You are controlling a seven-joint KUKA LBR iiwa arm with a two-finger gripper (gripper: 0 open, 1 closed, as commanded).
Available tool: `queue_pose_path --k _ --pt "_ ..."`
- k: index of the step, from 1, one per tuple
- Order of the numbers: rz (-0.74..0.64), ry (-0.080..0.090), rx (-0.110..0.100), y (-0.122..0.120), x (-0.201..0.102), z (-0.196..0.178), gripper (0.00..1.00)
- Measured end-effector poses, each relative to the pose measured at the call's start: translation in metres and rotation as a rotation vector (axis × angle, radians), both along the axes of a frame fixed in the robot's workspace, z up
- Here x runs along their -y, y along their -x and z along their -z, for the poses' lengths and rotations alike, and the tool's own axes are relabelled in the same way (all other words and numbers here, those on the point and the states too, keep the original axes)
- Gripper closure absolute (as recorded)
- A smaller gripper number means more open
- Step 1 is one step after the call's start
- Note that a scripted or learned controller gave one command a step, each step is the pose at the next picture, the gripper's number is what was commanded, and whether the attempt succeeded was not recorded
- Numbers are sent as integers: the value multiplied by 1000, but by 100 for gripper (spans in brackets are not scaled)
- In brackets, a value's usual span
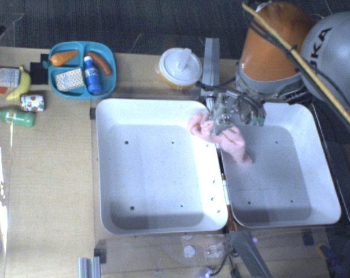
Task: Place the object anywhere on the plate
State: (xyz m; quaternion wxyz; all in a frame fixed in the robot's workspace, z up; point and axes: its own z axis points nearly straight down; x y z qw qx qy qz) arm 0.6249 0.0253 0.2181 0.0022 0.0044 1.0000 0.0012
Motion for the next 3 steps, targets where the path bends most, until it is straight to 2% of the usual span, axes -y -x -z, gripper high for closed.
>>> queue_pose_path --k 1,2,3 --pt "-12 0 0 30 -46 -9 100" --pt "-12 0 -1 75 -78 -2 100" --pt "-11 0 -2 110 -115 -6 100"
